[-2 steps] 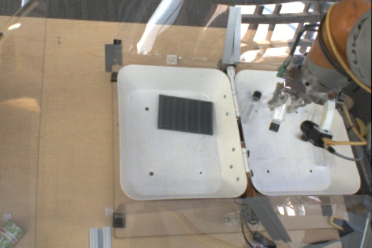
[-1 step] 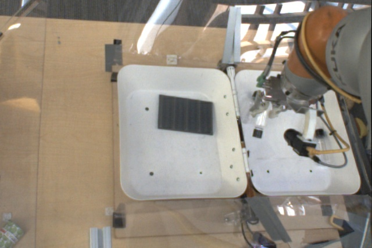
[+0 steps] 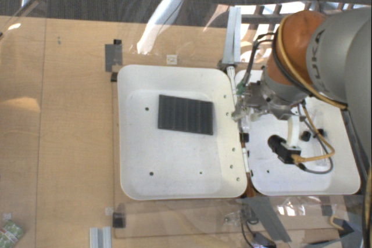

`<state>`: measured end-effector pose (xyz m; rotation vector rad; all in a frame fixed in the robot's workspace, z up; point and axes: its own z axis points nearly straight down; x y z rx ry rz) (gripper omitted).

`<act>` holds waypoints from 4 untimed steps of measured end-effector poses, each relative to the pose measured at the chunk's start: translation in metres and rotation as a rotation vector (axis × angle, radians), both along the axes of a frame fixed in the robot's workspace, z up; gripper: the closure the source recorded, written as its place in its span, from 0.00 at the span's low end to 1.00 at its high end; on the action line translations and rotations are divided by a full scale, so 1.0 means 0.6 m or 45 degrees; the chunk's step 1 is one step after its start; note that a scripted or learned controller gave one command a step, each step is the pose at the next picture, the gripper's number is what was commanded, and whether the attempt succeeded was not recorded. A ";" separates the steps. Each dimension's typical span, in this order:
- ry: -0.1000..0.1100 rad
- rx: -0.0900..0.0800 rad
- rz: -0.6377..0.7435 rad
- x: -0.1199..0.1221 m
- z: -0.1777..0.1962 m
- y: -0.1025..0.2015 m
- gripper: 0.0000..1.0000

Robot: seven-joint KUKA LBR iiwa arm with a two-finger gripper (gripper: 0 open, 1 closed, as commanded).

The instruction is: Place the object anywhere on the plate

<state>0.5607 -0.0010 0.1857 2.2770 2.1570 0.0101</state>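
Two bins, one dark slab. The gripper [image 3: 243, 116] hangs over the seam where the bins meet, with the wrist bulking above it. I can't tell from here how the jaws stand or whether they've got anything.

The ribbed dark plate [image 3: 186, 114] lies flat in the bin [image 3: 133, 177] on the far side of the jaws from the arm [image 3: 331, 49]. It's near the jaws but clear of them, with bare white floor between. Object: hidden under the wrist if it's held at all, so I can't place it. The other bin [image 3: 343, 183] lies behind the jaws, on the arm's side.

My read: we're at the carry-over step, just short of the plate. To do it well:

- Cross the seam with height to spare, because the jaws are right above the raised edge and a low pass would likely clip it.
- Aim for the plate's middle, not the edge nearest the jaws. Any spot counts, so the centre gives most margin.
- Come down straight and release low, so the thing doesn't bounce on the ribs or slide along them.
- Lift straight up before pulling back.

If the jaws turn out empty, none of this counts — I'd want that checked first.
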 end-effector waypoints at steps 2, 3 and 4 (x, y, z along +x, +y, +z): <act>0.009 0.001 -0.099 -0.104 -0.003 0.188 1.00; 0.008 0.003 -0.254 -0.123 0.009 0.357 1.00; 0.011 0.001 -0.103 -0.123 -0.140 0.394 1.00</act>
